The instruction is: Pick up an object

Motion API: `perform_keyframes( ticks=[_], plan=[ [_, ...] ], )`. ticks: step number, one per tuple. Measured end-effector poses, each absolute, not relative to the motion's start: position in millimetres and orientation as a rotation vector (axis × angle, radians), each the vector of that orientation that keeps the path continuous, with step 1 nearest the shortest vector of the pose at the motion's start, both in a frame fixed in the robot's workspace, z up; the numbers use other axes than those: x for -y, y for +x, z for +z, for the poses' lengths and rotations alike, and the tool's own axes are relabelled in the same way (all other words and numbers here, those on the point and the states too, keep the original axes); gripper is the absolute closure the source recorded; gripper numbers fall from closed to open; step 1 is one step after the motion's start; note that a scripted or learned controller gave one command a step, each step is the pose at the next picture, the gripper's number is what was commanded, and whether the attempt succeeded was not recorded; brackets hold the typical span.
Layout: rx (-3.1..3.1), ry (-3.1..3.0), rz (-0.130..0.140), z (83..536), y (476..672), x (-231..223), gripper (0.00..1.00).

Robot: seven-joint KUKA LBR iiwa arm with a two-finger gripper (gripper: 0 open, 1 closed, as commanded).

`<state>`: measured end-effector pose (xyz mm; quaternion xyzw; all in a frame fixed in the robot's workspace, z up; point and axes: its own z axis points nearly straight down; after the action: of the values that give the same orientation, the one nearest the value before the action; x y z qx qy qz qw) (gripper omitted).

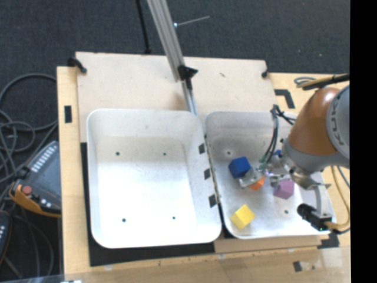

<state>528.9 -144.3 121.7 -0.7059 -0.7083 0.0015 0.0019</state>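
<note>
Gripper [257,178] sits low in the right bin [235,122], and I cannot tell its state. I see an orange object [257,185] directly beneath it, a blue cube [238,167] just left, a purple block [284,188] just right, and a yellow cube [242,216] nearer the front.

The claw [254,180] tips are too small to tell apart. An orange block [257,184] lies partly hidden under it. The arm [318,128] behind is cut off at the edge.
</note>
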Motion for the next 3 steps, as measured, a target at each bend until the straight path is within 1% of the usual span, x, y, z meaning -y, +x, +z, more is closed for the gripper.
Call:
perform_keyframes(
  ticks=[1,2,3],
  plan=[
    [2.220,-2.229,-0.004,137.4,530.5,147.1,1.00],
    [2.218,-2.230,0.000,98.5,530.6,139.0,1.00],
    [2.215,-2.232,-0.003,98.0,530.9,138.1,0.00]
  ],
)
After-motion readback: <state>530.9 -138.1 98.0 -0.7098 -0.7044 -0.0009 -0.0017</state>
